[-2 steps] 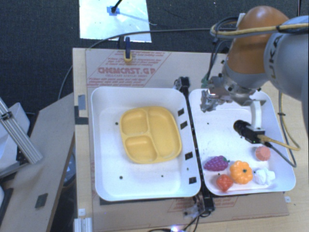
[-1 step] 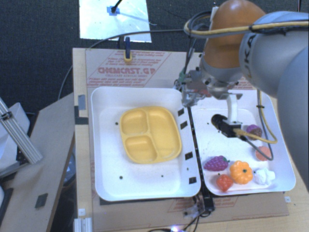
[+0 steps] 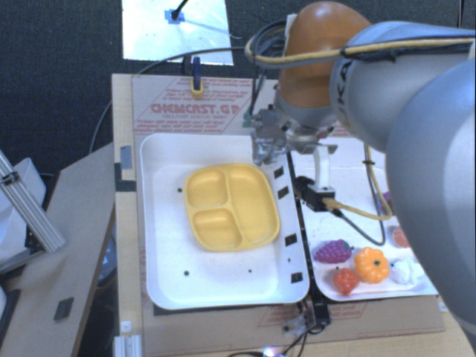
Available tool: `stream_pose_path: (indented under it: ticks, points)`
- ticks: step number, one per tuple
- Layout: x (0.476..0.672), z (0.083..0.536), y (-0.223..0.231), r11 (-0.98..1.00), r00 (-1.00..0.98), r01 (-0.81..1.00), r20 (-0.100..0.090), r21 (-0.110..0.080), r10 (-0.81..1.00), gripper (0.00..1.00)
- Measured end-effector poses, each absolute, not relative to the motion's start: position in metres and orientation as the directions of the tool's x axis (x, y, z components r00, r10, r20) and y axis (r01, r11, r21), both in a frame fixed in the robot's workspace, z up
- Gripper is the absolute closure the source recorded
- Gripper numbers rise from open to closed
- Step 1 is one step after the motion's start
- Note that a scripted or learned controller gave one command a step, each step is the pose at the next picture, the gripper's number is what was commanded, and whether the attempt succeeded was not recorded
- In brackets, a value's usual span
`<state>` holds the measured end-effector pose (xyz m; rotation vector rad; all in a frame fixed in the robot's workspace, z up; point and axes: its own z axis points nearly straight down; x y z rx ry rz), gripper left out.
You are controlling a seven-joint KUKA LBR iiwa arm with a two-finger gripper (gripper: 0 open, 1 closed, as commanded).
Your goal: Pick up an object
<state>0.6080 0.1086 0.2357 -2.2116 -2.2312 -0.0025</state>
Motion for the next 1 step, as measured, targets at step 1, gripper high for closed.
stream_pose_path:
  ticks: [1]
  points:
    - [0.6079,0.2367,0.1058,0.005,-0.005,1.000,0.000,0.001,1.000,0.00]
